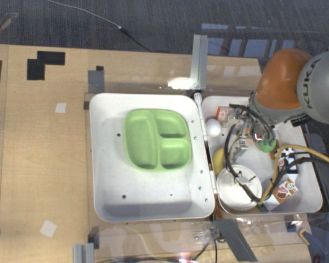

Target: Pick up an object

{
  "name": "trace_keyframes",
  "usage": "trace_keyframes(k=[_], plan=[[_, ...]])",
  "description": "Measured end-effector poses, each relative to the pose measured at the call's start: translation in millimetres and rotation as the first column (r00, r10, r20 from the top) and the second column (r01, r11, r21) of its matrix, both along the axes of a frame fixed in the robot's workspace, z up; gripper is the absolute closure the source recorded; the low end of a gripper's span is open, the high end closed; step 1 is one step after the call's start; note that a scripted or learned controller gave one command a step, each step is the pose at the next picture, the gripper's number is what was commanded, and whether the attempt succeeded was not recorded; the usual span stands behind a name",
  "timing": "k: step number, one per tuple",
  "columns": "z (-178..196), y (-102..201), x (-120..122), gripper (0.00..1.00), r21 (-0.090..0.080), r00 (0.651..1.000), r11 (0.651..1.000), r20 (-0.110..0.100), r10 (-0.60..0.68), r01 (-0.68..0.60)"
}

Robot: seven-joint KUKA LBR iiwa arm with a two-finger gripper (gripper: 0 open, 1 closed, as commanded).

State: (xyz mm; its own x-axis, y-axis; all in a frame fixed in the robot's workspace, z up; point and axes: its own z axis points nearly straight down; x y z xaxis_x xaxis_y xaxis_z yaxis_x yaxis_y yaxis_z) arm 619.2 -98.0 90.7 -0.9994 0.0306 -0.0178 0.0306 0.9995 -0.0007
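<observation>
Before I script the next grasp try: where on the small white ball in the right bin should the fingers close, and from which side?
Judging from its round shape, the white ball offers no edge, so pinch across its widest middle, coming straight down. It lies near the right bin's left wall, with a small packet just beyond, so setting the fingers along the wall rather than across it looks safer.

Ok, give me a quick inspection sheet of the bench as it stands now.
Surface: wooden bench with two white bins side by side.
Job's things: right bin holds a white ball, white bowl, yellow item, green item, small packets.
Clutter: green divided tray in left bin.
Grippers: gripper low over right bin; finger state cannot tell.
Cables: dark and yellow cables draped over right bin; thin wire on the floor.
Surroundings: dark carpet.
</observation>
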Motion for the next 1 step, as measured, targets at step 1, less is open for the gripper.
trace_keyframes(k=[1], plan=[[-0.2, 3.0, -7.3, 0.00, -0.002, 0.999, 0.999, 0.001, -0.037, 0.037]])
